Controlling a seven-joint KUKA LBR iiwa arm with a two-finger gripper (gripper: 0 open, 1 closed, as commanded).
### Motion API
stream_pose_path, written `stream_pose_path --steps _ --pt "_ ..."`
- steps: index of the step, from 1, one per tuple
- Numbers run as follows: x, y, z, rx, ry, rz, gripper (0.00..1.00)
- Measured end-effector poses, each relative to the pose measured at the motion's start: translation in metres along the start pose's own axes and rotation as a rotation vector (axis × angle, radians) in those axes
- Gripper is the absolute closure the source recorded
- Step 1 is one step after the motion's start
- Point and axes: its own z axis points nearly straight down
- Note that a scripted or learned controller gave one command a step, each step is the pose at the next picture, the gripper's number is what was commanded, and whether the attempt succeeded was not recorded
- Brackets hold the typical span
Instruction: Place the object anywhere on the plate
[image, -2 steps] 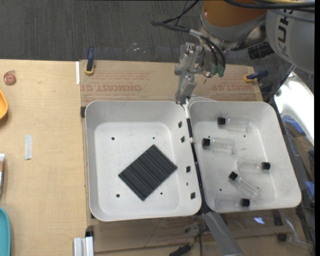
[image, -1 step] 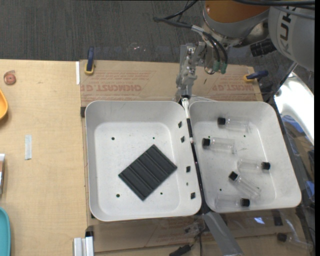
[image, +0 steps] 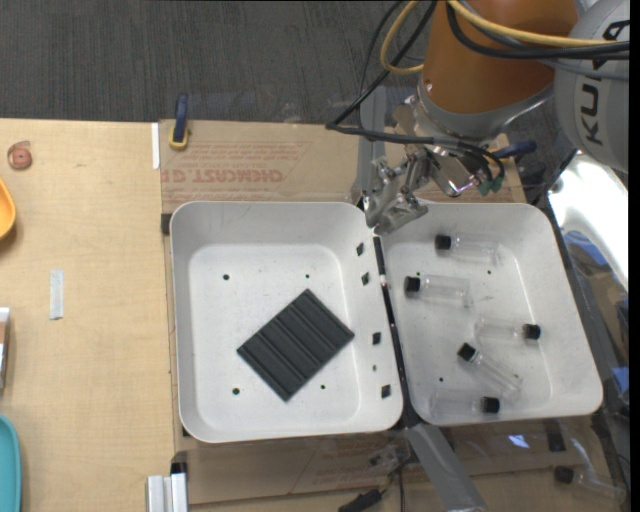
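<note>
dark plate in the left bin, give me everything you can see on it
The plate is a flat, dark grey square slab with parallel ridges across its top, matte, perhaps rubber or plastic. It lies flat on the floor of the left bin, turned so its corners point like a diamond, near the middle. Nothing rests on it; the gripper is well away.

We take this for a robotics lab or test cell: a pale wooden bench carries two shallow white bins, and the left bin serves as our landmark. Behind it lies flattened printed cardboard pinned by a blue-handled clamp. To its right, bundled cables trail from the KUKA arm above the right bin.
</note>
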Motion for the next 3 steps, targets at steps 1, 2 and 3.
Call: stream_pose_path --steps 1,2,3 --pt "-0.052 0.071 -0.041 -0.001 -0.003 -0.746 1.00" --pt "-0.013 0.060 -0.055 -0.002 -0.001 -0.993 1.00" --pt "0.052 0.089 -0.088 -0.004 -0.001 -1.462 1.00"
